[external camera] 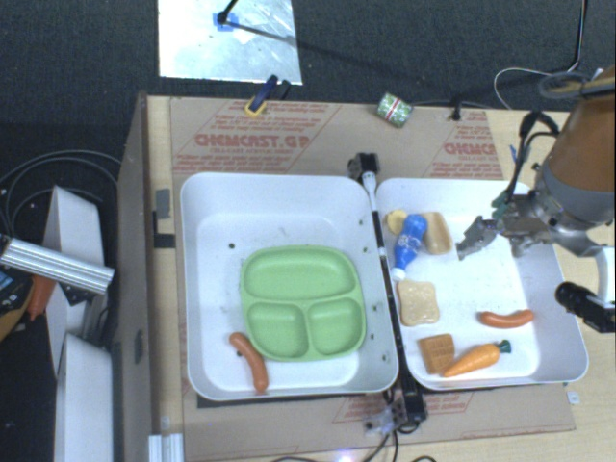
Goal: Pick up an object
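Pick not yet made: nothing between the fingers.
We are noting, nearest first, the carrot [474,358], cracker [436,350] and sausage [505,319] lying untouched in the right bin [556,308]; farther back, the gripper [478,237] is hovering with fingers apart, beside the blue bottle [409,239].

Desk [318,133] topped with printed cardboard sheet. Green-and-white roll [394,110] near back edge, yellow-and-blue clip [262,97] further left. Shiny foil sheet [229,25] on dark floor behind, blue piece [224,21] on it. Left of desk: black cables [58,176], white boxes [82,258], metal bar [56,264]. Thin white cable [515,80] loops at back right.
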Robot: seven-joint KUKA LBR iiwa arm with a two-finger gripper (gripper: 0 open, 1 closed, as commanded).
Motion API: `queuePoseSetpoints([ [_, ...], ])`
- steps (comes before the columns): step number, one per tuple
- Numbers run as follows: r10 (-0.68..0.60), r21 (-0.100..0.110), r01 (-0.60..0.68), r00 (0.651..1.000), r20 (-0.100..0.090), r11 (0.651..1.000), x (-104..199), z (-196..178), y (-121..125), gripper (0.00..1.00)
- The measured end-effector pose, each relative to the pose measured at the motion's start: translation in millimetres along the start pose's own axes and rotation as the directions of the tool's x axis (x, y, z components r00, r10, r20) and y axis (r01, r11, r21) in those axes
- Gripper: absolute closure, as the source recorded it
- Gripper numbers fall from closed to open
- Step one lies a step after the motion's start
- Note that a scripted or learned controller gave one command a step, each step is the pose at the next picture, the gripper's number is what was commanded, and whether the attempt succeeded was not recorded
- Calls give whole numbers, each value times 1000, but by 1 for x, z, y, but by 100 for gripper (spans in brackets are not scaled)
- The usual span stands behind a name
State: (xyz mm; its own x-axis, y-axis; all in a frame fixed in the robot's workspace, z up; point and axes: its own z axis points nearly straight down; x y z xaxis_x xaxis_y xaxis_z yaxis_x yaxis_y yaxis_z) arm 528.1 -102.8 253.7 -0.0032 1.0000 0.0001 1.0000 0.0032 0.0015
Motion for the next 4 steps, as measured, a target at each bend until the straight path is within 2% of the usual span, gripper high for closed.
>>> queuePoseSetpoints([
  [1,0,1,0,1000,0,1000,4,78,96,0],
  [2,-1,1,1,1000,0,1000,9,170,121,0],
  [3,-3,-3,3,1000,1,1000,9,158,123,100],
  [4,-1,-2,1,1000,-1,1000,53,68,52,100],
])
